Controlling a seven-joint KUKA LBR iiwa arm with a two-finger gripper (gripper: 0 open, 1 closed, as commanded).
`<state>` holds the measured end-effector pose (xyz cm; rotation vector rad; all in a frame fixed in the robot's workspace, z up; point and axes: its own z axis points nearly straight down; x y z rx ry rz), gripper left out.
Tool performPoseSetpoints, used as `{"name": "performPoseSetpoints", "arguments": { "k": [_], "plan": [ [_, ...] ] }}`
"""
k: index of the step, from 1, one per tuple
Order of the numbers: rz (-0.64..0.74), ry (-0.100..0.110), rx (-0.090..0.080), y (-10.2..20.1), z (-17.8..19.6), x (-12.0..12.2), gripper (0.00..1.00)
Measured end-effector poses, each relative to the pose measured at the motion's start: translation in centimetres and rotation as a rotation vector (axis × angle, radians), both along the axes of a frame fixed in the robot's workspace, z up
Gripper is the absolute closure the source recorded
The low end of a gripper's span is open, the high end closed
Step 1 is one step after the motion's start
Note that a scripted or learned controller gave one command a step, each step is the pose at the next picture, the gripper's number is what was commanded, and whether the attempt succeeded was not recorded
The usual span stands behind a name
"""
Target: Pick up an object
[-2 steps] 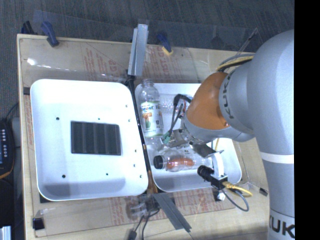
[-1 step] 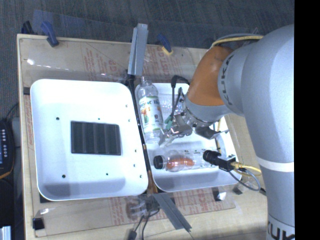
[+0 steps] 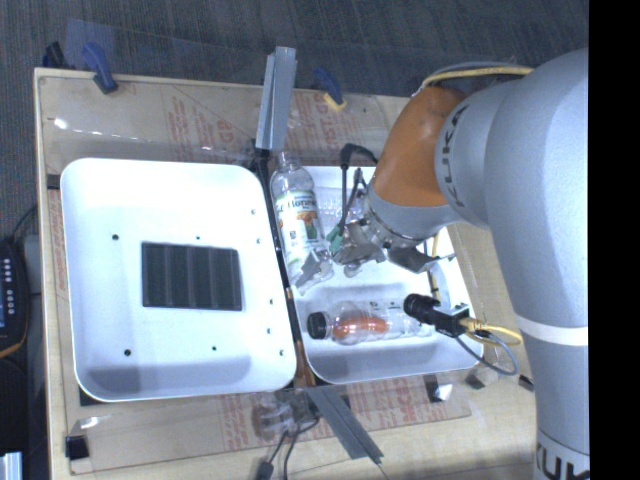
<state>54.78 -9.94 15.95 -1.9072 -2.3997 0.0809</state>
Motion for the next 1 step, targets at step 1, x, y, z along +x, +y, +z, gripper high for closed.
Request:
{"name": "performPoseSetpoints", "arguments": {
  "k": [1],
  "plan": [
    [0.031, -0.089, -0.003, -0.22, 0.48, 3.29, 0.0]
  ]
}}
